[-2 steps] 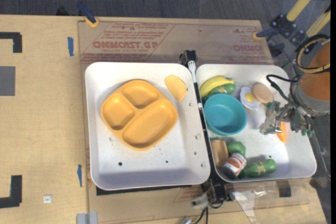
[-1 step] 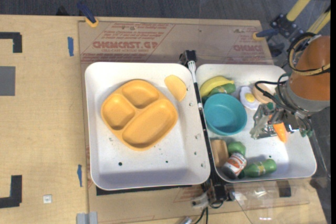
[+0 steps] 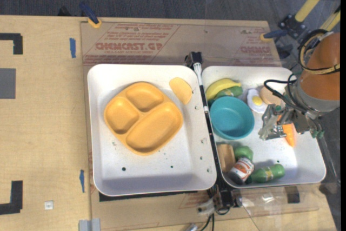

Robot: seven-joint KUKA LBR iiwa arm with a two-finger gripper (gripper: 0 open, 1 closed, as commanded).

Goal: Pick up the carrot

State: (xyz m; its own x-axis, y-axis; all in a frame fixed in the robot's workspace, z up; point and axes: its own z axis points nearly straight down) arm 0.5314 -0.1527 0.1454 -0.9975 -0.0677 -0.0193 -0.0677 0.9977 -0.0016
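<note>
Gripper [image 3: 279,126] low over right bin [image 3: 313,170], carrot [image 3: 291,134] right at its fingertips w/ the orange tip poking out on the right, but jaw gap hard to make out so can't tell if clamped; carrot's upper end hidden behind the gripper.

The arm [image 3: 320,76] comes in from the right, its orange band high near the frame edge and the grey wrist angled down and leftward. The gripper [image 3: 277,126] hangs low at its end, metal fingers [image 3: 268,128] pointing down-left, too cluttered to read their spread.
</note>
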